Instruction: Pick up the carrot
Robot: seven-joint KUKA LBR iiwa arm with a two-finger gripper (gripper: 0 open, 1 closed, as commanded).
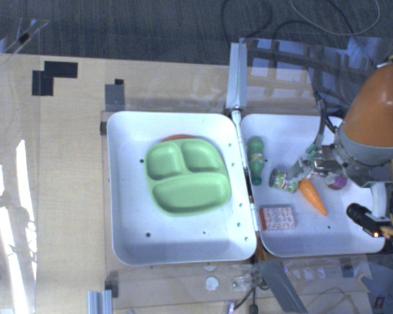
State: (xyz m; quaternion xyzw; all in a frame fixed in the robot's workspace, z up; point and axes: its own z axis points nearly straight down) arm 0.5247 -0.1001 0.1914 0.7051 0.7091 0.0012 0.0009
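Even, bright overhead light with soft, faint shadows; white glare patches streak the pale wooden tabletop [65,175] at the frame's left edge. Focus is slightly soft throughout.

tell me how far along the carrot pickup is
Nothing looks done yet: the carrot lies on the floor of the right bin, beside a small can. In hand: the gripper sits low, just above the carrot's upper end. Left: closing on it and lifting it clear.
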